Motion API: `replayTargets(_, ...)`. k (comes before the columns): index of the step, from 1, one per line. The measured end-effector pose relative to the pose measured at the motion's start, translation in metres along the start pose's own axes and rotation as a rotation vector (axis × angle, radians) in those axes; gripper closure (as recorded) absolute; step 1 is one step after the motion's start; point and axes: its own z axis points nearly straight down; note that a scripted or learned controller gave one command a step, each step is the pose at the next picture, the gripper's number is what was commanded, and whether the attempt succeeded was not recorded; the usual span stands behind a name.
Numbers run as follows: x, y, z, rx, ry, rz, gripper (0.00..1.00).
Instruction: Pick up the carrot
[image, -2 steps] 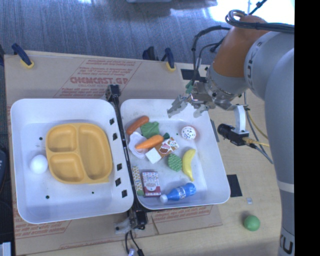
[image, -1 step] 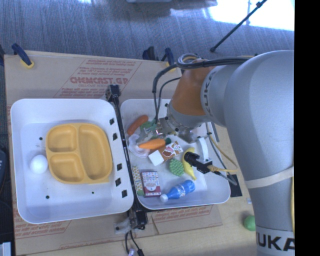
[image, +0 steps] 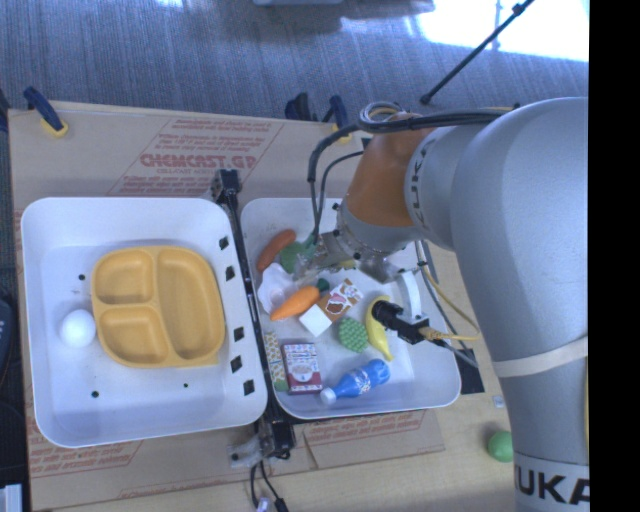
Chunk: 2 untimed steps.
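The carrot (image: 293, 304) is orange and tapered, with a green top at its right end. It lies slanted in the middle of the right bin (image: 440, 375), on white paper. My gripper (image: 328, 256) hangs from the orange-banded wrist just above and to the right of the carrot, close to the bin floor. The carrot lies free of it, a short way below-left. A red-orange elongated piece (image: 275, 249) with a green end lies just left of the gripper.
Around the carrot lie a white cube (image: 316, 321), a green knobbly piece (image: 352, 335), a yellow banana (image: 378, 329), a red box (image: 302, 366) and a blue bottle (image: 358, 381). The left bin (image: 40, 400) holds a yellow divided plate (image: 158, 304) and a white ball (image: 77, 327).
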Motion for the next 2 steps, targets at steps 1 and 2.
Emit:
replayTargets(1,0.0025,-0.0261,-0.1239,-0.001,0.0,0.247,1.0)
replayTargets(2,0.0026,-0.0263,-0.1234,0.0,0.0,0.247,0.0)
